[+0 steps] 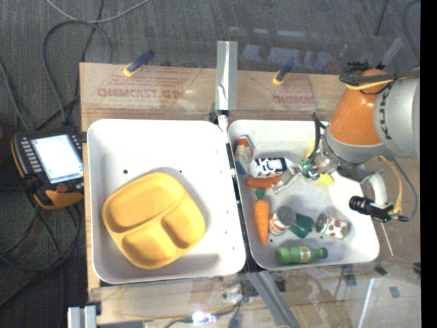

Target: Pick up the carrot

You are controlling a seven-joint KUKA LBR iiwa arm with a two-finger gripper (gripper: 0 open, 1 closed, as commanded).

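We find the carrot (261, 221) lying near the right bin's (372, 248) left wall. It looks light, stiff, smooth; we'd grip mid-body. Our gripper (292, 178) hovers nearby; its opening we cannot tell.

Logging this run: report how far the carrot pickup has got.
Done: the grey arm's two-finger gripper has reached into the right white bin. In hand: nothing visibly held. Left: the orange tapered carrot lies on the bin floor, below and left of the gripper, to be grasped and lifted.
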